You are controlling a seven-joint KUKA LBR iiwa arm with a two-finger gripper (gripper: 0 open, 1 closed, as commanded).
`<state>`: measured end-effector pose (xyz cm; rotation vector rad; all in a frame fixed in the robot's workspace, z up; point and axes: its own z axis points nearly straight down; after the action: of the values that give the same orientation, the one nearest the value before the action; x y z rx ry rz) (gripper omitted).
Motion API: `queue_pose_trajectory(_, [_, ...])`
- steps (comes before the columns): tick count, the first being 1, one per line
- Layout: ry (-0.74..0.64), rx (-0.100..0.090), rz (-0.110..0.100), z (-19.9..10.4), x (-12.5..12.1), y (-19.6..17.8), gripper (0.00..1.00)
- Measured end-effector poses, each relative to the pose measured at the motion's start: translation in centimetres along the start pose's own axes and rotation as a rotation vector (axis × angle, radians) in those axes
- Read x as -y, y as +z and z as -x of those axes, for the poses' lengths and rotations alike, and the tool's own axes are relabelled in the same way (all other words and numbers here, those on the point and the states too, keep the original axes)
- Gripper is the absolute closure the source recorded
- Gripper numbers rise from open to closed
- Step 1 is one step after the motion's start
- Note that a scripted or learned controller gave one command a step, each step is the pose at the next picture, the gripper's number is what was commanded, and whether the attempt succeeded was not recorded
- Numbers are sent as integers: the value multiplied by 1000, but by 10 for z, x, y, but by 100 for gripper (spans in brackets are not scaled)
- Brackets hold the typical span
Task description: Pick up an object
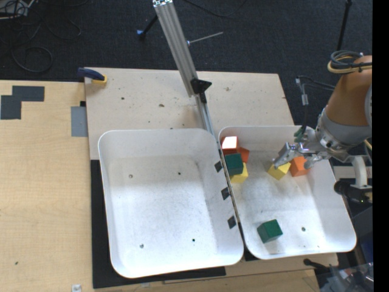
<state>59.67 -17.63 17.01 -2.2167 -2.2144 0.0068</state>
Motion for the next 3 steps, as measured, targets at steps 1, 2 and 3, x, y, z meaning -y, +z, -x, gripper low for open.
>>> queue_pose_trajectory(1, [1,0,-1,0,11,57,0])
queue_pose_trajectory(2, [8,2,5,2,10,44,100])
queue_pose_trajectory(3, [-2,3,11,-5,12,-2,100])
